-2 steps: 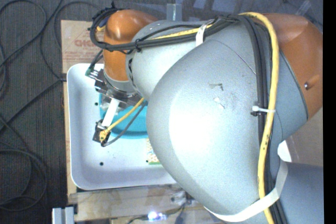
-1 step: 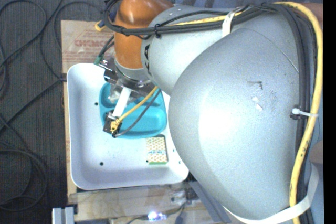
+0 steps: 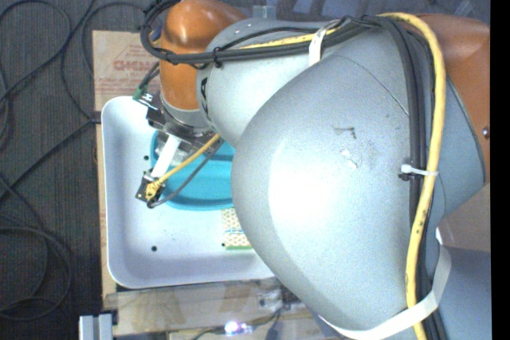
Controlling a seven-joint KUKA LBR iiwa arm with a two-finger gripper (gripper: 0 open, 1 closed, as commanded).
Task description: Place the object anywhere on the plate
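The grey arm point(image 3: 343, 171) is closest to the eye and blocks most of the tabletop point(image 3: 119, 68), with its orange band point(image 3: 191, 28) out toward the far left corner. Below that band the tool point(image 3: 170, 135) hangs over the left side of a blue plate point(image 3: 211, 179), which lies in the white bin point(image 3: 127, 239). I cannot tell whether the tool is wide or narrow, and I see nothing in its grip. The object point(image 3: 231, 233), a small pale piece with green and orange checks, lies on the bin floor just beside the plate's rim, toward the bin's near edge. The strip of it that shows runs lengthwise from the plate toward that edge. The arm hides the rest, so its full length and heading are unclear.
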